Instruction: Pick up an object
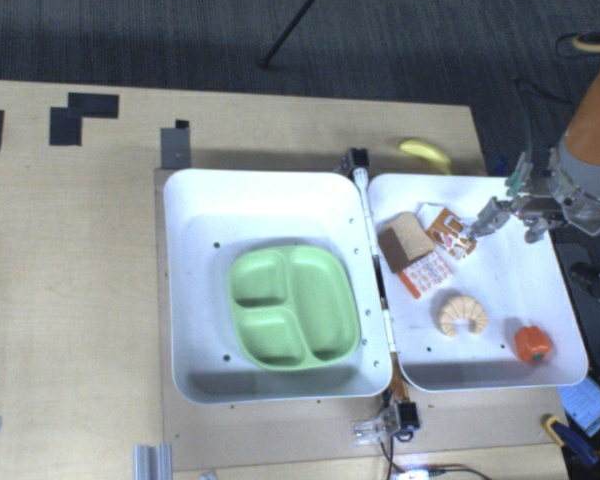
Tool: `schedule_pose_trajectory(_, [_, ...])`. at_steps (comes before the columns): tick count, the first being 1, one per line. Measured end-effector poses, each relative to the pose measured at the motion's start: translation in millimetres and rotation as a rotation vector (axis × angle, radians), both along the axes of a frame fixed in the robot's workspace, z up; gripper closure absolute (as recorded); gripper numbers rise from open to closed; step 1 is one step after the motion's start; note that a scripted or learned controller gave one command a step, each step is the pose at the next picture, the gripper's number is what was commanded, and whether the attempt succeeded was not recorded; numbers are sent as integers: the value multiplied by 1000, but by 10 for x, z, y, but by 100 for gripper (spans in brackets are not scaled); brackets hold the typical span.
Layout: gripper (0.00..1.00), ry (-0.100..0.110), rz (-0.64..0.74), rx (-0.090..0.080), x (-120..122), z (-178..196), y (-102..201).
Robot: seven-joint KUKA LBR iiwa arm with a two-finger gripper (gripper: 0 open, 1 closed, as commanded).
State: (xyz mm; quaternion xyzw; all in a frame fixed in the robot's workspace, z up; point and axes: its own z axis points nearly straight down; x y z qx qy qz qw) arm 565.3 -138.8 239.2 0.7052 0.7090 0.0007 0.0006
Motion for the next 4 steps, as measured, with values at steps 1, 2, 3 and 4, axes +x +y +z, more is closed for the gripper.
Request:
schedule_pose_trajectory(1, [0, 4, -3, 1, 438, -1472, -257])
schedule_pose_trajectory(2, [0, -3, -1, 0, 230, -1533, 190])
schedule_pose_trajectory(3, [100, -9, 0, -1, 250, -1413, 192])
schedule_pose_trajectory(4, [100, -4, 2, 2, 784, -530, 1281])
